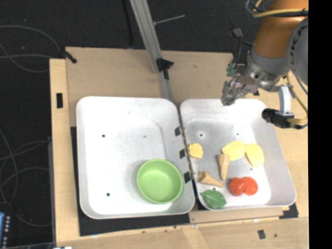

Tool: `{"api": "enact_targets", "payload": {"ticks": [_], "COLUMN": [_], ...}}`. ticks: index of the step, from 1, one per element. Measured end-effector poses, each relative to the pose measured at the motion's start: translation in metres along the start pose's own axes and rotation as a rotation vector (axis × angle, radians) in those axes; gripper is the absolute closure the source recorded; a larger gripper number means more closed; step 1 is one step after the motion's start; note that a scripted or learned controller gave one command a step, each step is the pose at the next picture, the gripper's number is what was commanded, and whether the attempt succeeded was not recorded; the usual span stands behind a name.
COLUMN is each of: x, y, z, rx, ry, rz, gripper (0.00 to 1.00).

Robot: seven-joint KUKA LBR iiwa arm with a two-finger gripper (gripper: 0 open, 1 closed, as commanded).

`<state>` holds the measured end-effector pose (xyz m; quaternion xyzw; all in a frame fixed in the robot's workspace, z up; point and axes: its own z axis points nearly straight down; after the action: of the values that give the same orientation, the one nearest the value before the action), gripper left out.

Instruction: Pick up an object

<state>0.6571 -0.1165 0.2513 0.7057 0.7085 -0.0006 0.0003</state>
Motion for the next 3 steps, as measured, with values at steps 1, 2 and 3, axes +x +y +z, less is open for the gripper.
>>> {"api": "enact_targets", "payload": {"ticks": [1, 2, 3], "x": [0.038, 0.077, 0.129], "y": [-0.024, -0.052, -0.076], "z": [0.01, 0.019, 0.024], "rx": [0.001, 0.001, 0.001], "ry": [0.0, 0.0, 0.002], "rz": [0.0, 0.0, -0.002], "gripper": [1.0, 1.0, 1.0]}}
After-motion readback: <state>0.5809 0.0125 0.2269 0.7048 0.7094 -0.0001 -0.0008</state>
